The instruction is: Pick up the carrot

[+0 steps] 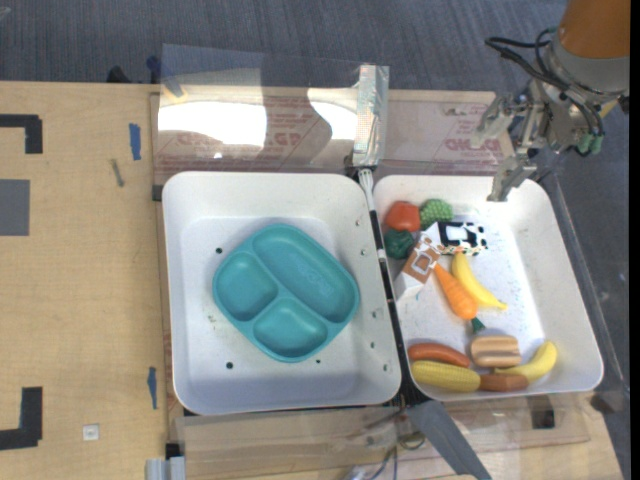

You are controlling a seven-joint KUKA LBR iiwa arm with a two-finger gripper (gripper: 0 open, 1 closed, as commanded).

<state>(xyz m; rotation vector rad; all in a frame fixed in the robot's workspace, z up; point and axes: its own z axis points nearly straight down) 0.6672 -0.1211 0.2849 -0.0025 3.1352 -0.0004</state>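
stage: nothing picked yet | carrot: lies in right bin, mid-bin, touching a banana | claw: above bin's far rim, well apart from carrot, holds nothing; how wide, cannot tell | left: reach, grasp, lift

A: What can't you make out here?

B: The arm is cut off by the top and right edges, so just its orange band and wrist show; the hand is a blur of metal and cable, and its fingers can't be read.

A: And among the food?

B: The carrot lies partly under a banana; its green end is barely visible; the sausage is half hidden beneath the bun; the small printed card is too tiny to read.

A: The worktop?

B: Cropped at the left and bottom edges.
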